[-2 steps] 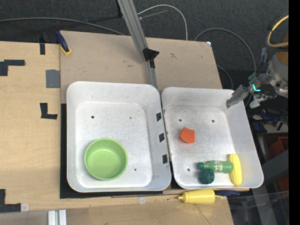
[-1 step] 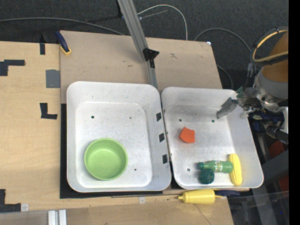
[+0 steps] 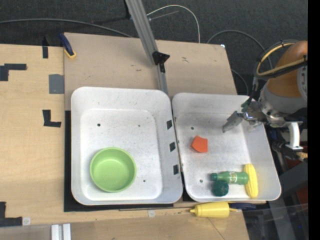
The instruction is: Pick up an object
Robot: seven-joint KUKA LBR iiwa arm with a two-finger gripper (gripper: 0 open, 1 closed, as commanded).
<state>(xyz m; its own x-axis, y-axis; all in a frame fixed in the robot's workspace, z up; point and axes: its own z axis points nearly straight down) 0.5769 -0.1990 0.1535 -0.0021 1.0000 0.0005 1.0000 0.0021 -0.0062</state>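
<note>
- Near the middle of the right bin (image 3: 260, 139), an orange block (image 3: 200, 144) lies on the white floor, touching nothing; closest object to the gripper.
- Toward that bin's near edge, a green bottle (image 3: 229, 178) lies on its side, a dark green piece (image 3: 219, 188) touching it on the near side.
- Yellow banana-like toy (image 3: 251, 179) sits against the bottle's right end, close to the bin's right wall.
- Gripper (image 3: 235, 122) is over the right bin's far right part, fingers pointing left and down toward the bin floor; it is apart from the orange block, up and to the right of it.
- Jaws look slightly parted, nothing between them; blurry, so only a rough read.
- Arm (image 3: 287, 81) reaches in from the right, orange band above the grey wrist, with cables looping nearby.
- Left bin (image 3: 82, 104) holds a light green bowl (image 3: 113, 169), upright, in the near left corner.
- Yellow bottle-like object (image 3: 212, 210) lies on the bench just outside the right bin's near wall.
- Grey metal pole (image 3: 142, 21) slants down from the top to the gap between the bins.
- Blue and yellow clamp (image 3: 67, 46) sits at the brown board's far left corner.
</note>
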